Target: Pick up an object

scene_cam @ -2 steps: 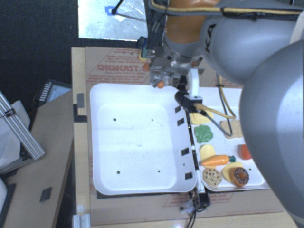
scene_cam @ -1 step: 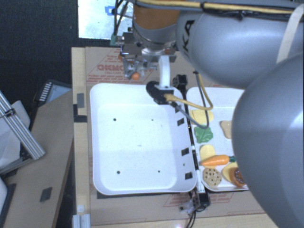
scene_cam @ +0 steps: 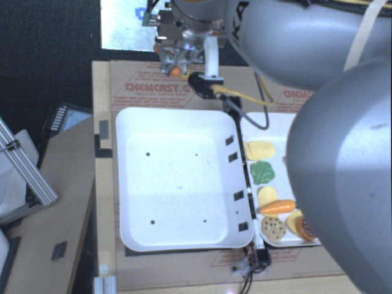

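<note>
White plastic makes up the two shallow bins I see from above; the left bin sits in the middle of my view, its floor marked by a few small dark dots. Just beside it, the right bin is largely hidden by the big grey arm, which comes in from the right and covers the upper right and right side of the frame. Along the visible strip of the right bin lie toy foods: a pale yellow piece at the top, a green leafy piece below it, another pale yellow piece, an orange carrot lying across, a speckled cookie and a brown and yellow piece beside it, partly under the arm. The gripper hangs beyond the far edge of the left bin, over the brown cardboard with red print. A small orange spot shows at its tip, but I cannot tell what it is, nor how the gripper stands. A yellow cable runs from the wrist toward the right bin.
</note>
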`<state>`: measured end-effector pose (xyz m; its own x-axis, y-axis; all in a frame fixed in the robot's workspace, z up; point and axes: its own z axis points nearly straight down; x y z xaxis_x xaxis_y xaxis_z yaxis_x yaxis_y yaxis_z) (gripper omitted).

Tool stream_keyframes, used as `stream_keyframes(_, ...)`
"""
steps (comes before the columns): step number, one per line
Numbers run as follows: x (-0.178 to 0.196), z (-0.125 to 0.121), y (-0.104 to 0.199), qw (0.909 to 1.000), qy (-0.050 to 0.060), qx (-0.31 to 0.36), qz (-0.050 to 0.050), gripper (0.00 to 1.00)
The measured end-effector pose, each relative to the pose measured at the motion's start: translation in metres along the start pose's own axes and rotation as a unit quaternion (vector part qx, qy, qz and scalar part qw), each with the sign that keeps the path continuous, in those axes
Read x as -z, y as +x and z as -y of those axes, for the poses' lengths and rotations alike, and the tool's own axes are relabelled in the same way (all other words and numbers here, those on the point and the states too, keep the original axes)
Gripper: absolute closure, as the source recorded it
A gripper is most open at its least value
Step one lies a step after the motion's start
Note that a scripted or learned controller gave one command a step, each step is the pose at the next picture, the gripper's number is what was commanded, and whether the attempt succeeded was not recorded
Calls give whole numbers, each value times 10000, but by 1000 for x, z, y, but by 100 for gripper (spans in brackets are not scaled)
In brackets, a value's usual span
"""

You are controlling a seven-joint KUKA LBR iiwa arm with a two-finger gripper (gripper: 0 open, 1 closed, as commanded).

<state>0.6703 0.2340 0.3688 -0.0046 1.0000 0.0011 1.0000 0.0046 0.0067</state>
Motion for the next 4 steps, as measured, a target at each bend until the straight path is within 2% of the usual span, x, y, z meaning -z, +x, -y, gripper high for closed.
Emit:
stream_keyframes(1, -17, 2, -50, 10000, 29, -37, 16, 100)
stream_keyframes(2, 23, 2, 4, 10000, 6, 18, -13, 100)
stream_keyframes(3, 36, 1, -15, 10000, 14, -23, 3, 100)
stream_keyframes(4, 70, 1, 1, 10000, 7, 1, -3, 100)
